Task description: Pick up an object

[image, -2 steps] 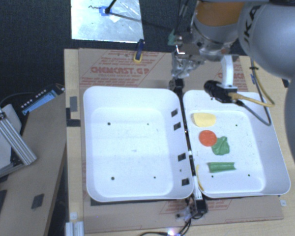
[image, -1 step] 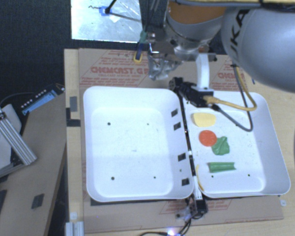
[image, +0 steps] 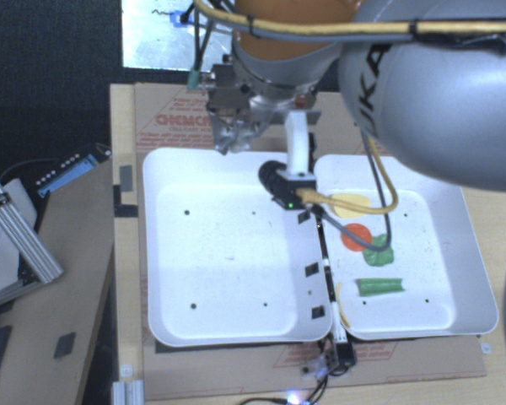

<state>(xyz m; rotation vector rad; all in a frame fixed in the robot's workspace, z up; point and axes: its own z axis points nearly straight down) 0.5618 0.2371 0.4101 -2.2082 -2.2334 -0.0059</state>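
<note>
Brown cardboard sheet [image: 170, 118] is carrying two shallow white plastic bins. I am seeing the gripper [image: 229, 133] hanging at the upper edge of the left bin [image: 219, 260]; I cannot tell its width. Everything is lying lower right of it in the right bin [image: 434, 256]: one flat yellow slice [image: 352, 202], one orange-red round piece [image: 356, 237], one green leafy lump [image: 378, 255] and one green stick [image: 379, 287], its long axis running left to right.

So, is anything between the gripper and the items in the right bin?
Nothing loose. The gripper hangs at the far rim of the left bin; only the adjoining rims separate it from the orange piece and green stick.
</note>
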